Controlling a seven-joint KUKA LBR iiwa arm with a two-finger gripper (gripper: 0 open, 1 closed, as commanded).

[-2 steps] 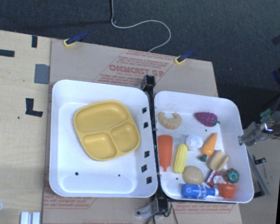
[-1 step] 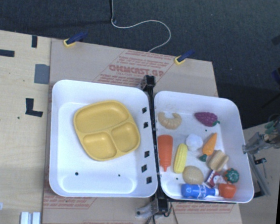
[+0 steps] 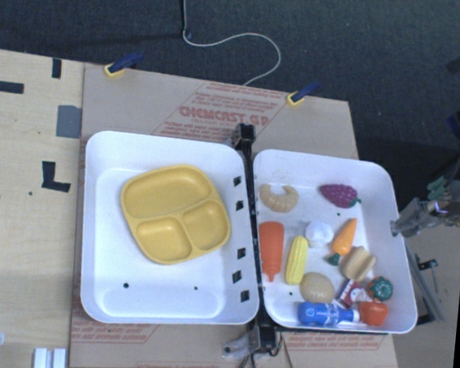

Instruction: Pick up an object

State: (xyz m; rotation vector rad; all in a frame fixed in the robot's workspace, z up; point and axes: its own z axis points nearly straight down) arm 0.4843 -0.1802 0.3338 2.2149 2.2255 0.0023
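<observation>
the pincer [image 3: 423,214] sits just outside the right bin's [image 3: 378,172] right rim, apart from everything in it, and i cannot tell its state, as it is too small and blurred. nothing is picked up yet; the step in hand looks like choosing a target and coming in over it.

the candidates all lie in the right bin: grapes [image 3: 338,194] near the top, a croissant [image 3: 279,196], a hot dog [image 3: 270,249] beside corn [image 3: 296,260], a carrot [image 3: 344,235], and a blue bottle [image 3: 324,314] along the bottom wall. the grapes seem the easiest pick, lying apart from their neighbours; the lower right corner is crowded, so a descent there risks nudging things aside. coming straight down, centred on the item, should serve best.

the left bin [image 3: 103,149] holds a yellow tray [image 3: 175,213].

the cardboard [image 3: 140,104] under the bins carries red print, too blurred to read with confidence.
</observation>
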